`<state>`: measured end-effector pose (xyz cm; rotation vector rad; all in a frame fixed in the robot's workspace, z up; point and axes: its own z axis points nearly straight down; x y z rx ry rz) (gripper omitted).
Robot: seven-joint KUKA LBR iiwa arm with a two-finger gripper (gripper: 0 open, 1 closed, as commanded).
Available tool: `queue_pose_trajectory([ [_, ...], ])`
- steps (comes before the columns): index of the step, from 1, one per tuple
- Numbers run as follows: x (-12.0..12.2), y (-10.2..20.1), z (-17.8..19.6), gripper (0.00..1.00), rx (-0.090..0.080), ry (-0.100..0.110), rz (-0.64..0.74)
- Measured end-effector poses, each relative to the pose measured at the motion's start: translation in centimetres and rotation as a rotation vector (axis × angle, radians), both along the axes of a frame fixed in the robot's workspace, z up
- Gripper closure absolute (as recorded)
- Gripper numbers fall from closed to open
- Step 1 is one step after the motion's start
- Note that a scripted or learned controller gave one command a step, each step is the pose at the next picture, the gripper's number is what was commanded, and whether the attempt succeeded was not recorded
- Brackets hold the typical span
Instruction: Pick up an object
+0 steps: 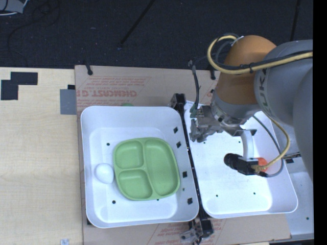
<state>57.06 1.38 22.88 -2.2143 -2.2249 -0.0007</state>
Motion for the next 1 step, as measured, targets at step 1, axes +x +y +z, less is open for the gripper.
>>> queue_pose_trajectory([
  [1, 0.33, 4.58, -0.45, 1.0, -0.001, 0.002, -0.001],
])
